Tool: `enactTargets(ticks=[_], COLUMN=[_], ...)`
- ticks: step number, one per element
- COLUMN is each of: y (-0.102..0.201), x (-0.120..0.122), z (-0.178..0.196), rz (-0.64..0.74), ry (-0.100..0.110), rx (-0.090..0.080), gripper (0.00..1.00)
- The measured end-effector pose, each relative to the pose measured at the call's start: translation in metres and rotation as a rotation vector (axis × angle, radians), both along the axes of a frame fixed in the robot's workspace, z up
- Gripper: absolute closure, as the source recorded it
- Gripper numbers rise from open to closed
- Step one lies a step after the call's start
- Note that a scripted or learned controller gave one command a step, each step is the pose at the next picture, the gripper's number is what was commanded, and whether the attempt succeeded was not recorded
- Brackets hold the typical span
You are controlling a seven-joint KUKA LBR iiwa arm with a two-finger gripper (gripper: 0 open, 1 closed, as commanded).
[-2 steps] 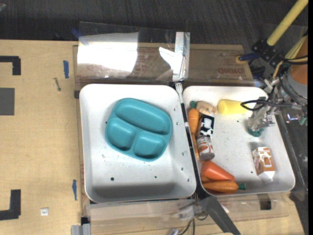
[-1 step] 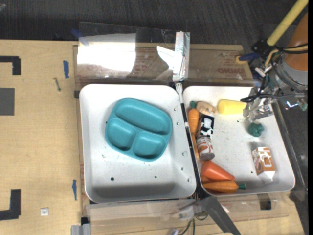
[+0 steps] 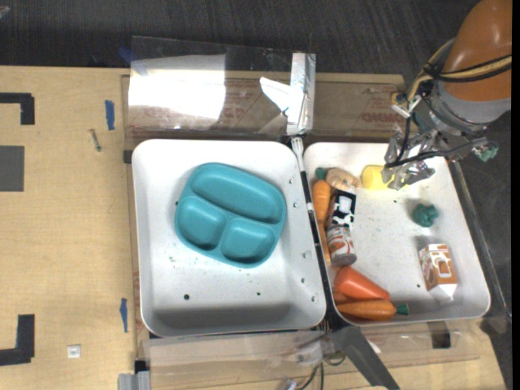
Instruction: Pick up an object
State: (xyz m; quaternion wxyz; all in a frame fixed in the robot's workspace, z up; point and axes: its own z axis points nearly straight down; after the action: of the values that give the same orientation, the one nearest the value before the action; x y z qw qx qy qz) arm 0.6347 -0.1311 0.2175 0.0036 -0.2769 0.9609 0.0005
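The right bin [image 3: 467, 218] holds several small items. A yellow ball [image 3: 371, 176] lies near its far edge, and a tan lump [image 3: 341, 175] sits just left of it. Along the left wall are an orange carrot [image 3: 322, 201], a small bottle with a black-and-white label [image 3: 342, 227], and two more carrot-like pieces [image 3: 360, 283] [image 3: 370, 306]. Toward the right are a small teal object [image 3: 424, 214] and an orange-and-white carton [image 3: 437, 266]. My gripper [image 3: 408, 171] hangs over the far part of this bin, just right of the yellow ball, open with nothing between its fingers.
The left bin [image 3: 154, 275] holds a teal compartment plate [image 3: 231, 214]. A clear plastic sheet [image 3: 219, 92] with a taped post stands behind the bins. The grey arm with its orange band [image 3: 483, 23] comes in from the upper right.
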Motion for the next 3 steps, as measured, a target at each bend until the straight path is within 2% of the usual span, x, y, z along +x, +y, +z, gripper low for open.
enactTargets(ticks=[1, 2, 3], y=[0.079, 0.090, 0.119], x=[0.033, 0.034, 0.004], z=[-0.033, 0.044, 0.004], rz=[0.170, 0.280, 0.541], ry=[0.001, -0.006, 0.005], rx=[0.001, -0.002, 0.000], gripper=[1.00, 1.00, 1.00])
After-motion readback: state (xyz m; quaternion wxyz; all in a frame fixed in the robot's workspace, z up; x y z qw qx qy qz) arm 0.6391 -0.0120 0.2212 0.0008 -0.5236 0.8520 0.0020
